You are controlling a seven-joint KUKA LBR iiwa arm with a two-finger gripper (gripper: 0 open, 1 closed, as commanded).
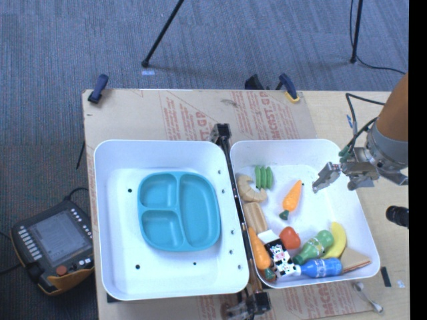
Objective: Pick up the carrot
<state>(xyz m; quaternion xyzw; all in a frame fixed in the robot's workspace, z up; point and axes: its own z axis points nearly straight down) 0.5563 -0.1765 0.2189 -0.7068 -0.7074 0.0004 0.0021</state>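
1. Over the right bin (363,209) we see the end effector (340,177) hovering near the far right wall, fingers spread apart and gripping nothing.
2. Down and to its left, we spot the carrot (291,197) lying on the bin floor, orange body tilted, green top pointing toward the near side, apart from the fingers.
3. Beside the carrot we note green beans (265,177) and a croissant (251,190).
4. Along the near wall we pick out a tomato (289,237), a banana (337,239) and a blue bottle (321,268).
5. On the worktop (167,112), the left bin (113,179) carries a blue divided plate (179,211).
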